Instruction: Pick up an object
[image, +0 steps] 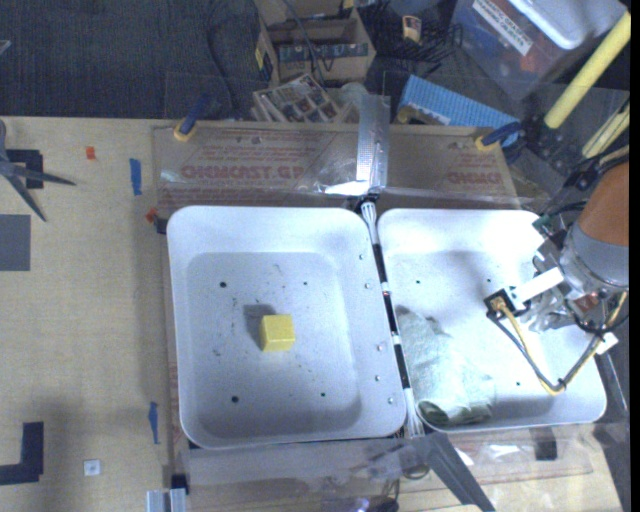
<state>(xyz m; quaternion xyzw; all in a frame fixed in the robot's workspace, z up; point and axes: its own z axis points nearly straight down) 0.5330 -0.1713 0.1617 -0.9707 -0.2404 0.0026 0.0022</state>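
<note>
Two shallow white bins sit side by side on a pale wood bench (70, 330), corners rounded, walls sloping to flat floors speckled with dark flecks and small holes.

Left bin (200, 235): one small yellow block (278, 333), cube-like with matte faces, a grey shadow at its upper left. It lies near the middle of the floor, slightly toward the near wall. Bare floor on every side of it; no wall close.

Right bin (450, 235): a rumpled grey-white cloth (440, 370), soft and mottled, runs from the dividing rim toward the near wall, where it ends in a rolled, darker, greenish fold at the bin's near-left corner. The far half of this floor is bare.

Arm enters from the right, orange band (612, 208) at the frame edge, grey wrist below it. The gripper (560, 305) hangs over the right side of the right bin, a cluster of white and black parts with a yellow cable (535, 362) looping down toward the near-right corner. Whether the pincer is spread or pressed together I cannot tell; the parts there blur together.

The block lies well apart from the gripper, in the other bin, across the dividing rim (385, 310), with the cloth between the two.
</note>
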